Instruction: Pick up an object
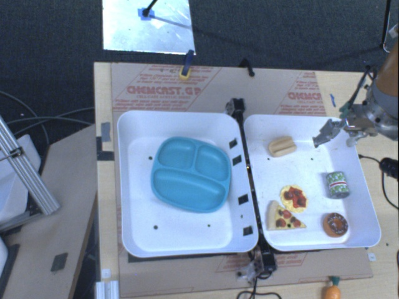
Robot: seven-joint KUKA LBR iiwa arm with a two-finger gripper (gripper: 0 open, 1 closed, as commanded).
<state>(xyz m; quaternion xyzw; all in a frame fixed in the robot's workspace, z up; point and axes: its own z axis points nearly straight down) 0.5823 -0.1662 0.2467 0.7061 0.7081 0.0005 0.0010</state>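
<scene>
Currently my claw [322,137] hovers open, empty, over right bin [368,185] top edge. Bread roll [282,146] just beside: light toy, likely stiff, smooth. Pinch across narrow middle.

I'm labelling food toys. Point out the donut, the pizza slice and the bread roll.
donut [335,224], camera view, its glazed top.
pizza slice [283,218], camera view, its topping.
bread roll [282,146], camera view, its top.

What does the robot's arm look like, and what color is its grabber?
The arm is grey metal with an orange band near the top right corner. Thin dark cables run beside it. Its gripper is silvery grey with dark, slim jaws, sitting above the right white bin.
</scene>
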